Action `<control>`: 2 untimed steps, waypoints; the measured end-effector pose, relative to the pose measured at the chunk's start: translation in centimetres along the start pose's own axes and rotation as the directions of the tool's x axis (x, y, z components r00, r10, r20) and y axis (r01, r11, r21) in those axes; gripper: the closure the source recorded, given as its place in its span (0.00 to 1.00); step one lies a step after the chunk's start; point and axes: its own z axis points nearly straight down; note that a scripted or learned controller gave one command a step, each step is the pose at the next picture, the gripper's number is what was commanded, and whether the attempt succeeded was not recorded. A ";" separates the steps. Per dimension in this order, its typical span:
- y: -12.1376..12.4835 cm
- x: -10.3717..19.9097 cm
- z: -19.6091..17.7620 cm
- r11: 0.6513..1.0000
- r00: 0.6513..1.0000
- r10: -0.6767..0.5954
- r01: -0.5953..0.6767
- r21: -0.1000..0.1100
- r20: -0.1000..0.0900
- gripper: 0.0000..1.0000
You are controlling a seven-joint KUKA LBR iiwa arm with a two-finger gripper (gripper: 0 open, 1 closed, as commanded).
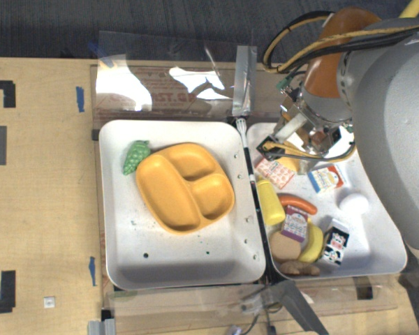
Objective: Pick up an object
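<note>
The arm reaches in from the right, its orange band [335, 47] high over the right bin [384, 239]; the gripper [293, 137] hangs low at the upper left of that bin, just above a pale card-like packet [275, 172]; whether it is spread or pressed together cannot be told, and nothing can be made out in its grasp. The things to pick lie crowded in the right bin: a yellow block [269, 202] along the left wall; a red sausage [297, 204] beside it; a purple packet [295, 225]; a banana [311, 243]; a brown bun [286, 246]; a black-and-white carton [335, 246]; a small blue-and-red box [326, 179]; a white lump [353, 202] near the right side. The left bin [126, 243] bears a large orange divided plate [185, 185], with a green bunch of grapes [135, 155] touching its upper left edge.
</note>
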 end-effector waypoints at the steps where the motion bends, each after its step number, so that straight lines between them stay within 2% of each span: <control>1: -0.4 -6.5 -0.1 0.989 0.989 -0.146 0.146 -0.003 -0.001 1.00; 2: -4.3 -11.1 -5.6 0.984 0.984 0.179 -0.179 -0.003 -0.004 1.00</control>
